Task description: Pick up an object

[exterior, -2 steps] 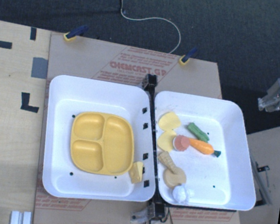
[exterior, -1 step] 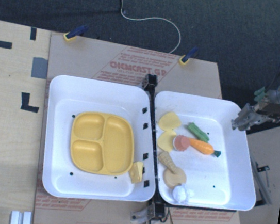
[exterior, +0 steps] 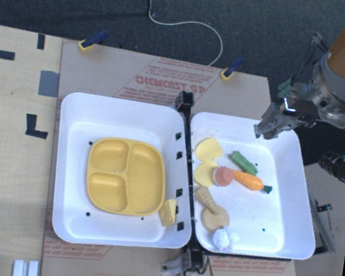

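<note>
The right bin (exterior: pixel 291 203) holds several toy foods: an orange carrot (exterior: pixel 248 181), a green bean (exterior: pixel 243 161), a pink round slice (exterior: pixel 224 176), two yellow slices (exterior: pixel 208 150), a tan mushroom-like piece (exterior: pixel 211 208) and a small white piece (exterior: pixel 222 239). My gripper (exterior: pixel 267 129) hangs above the bin's far right edge, well apart from the foods, with nothing seen between its fingers.
The left bin (exterior: pixel 68 150) holds a yellow divided plate (exterior: pixel 126 176) and a small yellow wedge (exterior: pixel 167 213) at its near right corner. Both bins rest on a cardboard sheet (exterior: pixel 161 81). A white cable (exterior: pixel 189 27) loops behind.
</note>
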Tool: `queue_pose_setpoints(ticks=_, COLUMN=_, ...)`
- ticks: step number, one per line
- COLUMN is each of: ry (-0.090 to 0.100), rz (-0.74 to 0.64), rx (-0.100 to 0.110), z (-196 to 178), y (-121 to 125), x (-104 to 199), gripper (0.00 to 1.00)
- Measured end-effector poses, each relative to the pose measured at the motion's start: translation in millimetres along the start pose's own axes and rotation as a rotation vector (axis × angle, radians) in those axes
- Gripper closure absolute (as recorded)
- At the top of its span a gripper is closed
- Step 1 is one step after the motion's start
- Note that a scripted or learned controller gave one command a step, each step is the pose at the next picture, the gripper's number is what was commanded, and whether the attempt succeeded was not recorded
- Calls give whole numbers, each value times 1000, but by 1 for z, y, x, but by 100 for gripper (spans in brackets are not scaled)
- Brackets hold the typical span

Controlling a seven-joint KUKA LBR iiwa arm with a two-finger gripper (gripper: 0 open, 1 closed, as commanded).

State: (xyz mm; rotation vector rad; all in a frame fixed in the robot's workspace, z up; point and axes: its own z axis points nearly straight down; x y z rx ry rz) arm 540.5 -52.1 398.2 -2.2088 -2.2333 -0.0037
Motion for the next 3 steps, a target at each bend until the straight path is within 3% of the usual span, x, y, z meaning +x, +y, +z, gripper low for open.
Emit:
queue_pose_setpoints(ticks=1, ry=0, rz=2, rx=10, z=55, y=-14, x=75, gripper=100)
queue_pose_setpoints(ticks=2, ry=0, rz=2, rx=0, z=6, y=-33, x=129, gripper=100)
queue_pose_setpoints(ticks=3, ry=-3, rz=6, rx=7, z=-1, y=-32, x=126, gripper=100)
